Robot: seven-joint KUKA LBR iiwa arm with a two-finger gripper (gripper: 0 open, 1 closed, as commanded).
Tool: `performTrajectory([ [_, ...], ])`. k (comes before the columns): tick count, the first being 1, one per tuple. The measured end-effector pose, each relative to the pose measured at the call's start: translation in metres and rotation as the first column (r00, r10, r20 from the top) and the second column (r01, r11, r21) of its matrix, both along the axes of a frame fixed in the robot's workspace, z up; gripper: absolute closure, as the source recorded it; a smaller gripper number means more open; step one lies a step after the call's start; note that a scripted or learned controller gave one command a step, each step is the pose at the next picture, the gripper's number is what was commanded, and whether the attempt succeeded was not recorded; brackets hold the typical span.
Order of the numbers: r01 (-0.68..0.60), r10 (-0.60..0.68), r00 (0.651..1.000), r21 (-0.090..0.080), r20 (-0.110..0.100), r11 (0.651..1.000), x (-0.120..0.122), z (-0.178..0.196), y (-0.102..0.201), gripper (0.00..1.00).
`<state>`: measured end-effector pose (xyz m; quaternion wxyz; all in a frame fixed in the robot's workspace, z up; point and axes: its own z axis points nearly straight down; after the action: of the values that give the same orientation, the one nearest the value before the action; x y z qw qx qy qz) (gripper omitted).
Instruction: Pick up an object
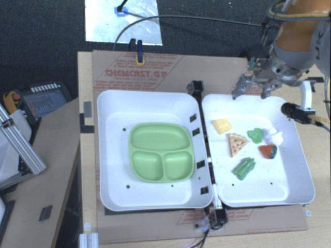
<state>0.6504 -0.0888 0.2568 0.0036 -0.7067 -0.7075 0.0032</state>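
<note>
The toys lie clustered in the right bin (295,190): cheese (222,125), pizza slice (237,144), broccoli (255,135), strawberry (267,151), beans (243,167). The gripper (254,90) hangs over that bin's far rim, jaws apart and holding nothing. The pieces sit close together, so I judge a descent could nudge a neighbour or close on two. The left bin (111,190) holds a green tray (160,152).

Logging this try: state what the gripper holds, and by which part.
Nothing. The gripper hangs open above the far rim of the right bin, apart from the toy foods; the cheese wedge lies nearest.
</note>
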Motion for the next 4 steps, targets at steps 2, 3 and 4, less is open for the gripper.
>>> performTrajectory([
  [2, 0.0, 0.0, 1.0, -0.001, 0.009, 1.0, -0.003, -0.035, 0.0, 0.0],
  [3, 0.001, -0.001, 1.0, -0.001, 0.006, 1.0, -0.006, -0.095, -0.007, 0.0],
  [4, 0.0, 0.0, 1.0, 0.0, 0.006, 1.0, -0.005, -0.158, -0.006, 0.0],
])
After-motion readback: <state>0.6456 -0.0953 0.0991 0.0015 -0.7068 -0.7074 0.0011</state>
